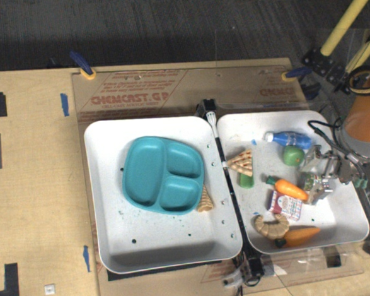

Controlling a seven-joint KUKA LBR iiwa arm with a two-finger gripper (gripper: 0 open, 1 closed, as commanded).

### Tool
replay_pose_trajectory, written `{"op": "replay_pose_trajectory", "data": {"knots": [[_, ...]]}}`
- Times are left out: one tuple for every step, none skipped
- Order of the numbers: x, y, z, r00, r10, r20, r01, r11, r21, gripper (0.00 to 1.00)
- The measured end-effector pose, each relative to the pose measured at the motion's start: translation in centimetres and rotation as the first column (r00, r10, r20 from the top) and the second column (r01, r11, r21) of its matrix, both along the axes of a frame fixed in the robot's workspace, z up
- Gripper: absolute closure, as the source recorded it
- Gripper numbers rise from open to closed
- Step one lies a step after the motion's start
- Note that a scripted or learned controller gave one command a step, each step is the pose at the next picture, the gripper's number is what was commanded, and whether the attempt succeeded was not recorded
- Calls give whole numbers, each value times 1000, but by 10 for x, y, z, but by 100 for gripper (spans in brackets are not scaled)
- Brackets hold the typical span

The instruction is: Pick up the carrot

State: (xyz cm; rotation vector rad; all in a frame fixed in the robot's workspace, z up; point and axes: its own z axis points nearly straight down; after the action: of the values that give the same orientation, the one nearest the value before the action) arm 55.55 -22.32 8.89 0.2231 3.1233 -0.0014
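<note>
lying one carrot [289, 189], two bins [106, 200]

Premises: a robotics laboratory or test cell. Evidence: a plywood bench [36, 186] marked with black tape squares and blue tape tabs; two white bins [109, 232] butted side by side on a printed cardboard sheet [137, 90] held by clamps [83, 66]; loose cabling at the right; toy food items as test pieces; dark carpet [163, 19] beyond.
</note>
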Motion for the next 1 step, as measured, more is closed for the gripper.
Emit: {"op": "replay_pose_trajectory", "data": {"knots": [[-21, 103, 1, 1000, 31, 4, -31, 1000, 4, 0]]}}
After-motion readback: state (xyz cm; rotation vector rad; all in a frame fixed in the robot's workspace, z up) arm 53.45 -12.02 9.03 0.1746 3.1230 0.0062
